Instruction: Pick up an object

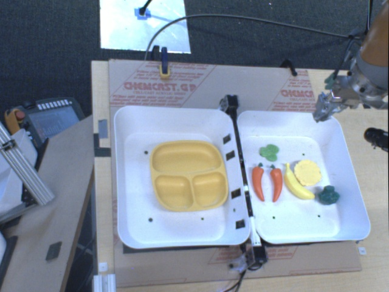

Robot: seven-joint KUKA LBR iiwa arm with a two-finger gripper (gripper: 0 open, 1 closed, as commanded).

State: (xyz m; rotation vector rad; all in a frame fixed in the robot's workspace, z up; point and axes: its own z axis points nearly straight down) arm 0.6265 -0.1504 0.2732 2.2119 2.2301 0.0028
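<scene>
Red print reading "CHEMCAST GP" stands on the brown protective sheet (182,81) beneath the bins, left of the gripper (322,109); a mirrored copy sits just beside the jaws, too broken to read fully.

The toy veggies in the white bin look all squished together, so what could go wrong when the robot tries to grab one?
1. The two orange toy carrots lie side by side, so the pincer might nudge or pinch both.
2. The yellow plastic banana touches the round yellow toy piece, so grabbing one could drag the other.
3. The dark green toy broccoli sits near the right white bin's wall, which may leave little room beside it.
</scene>
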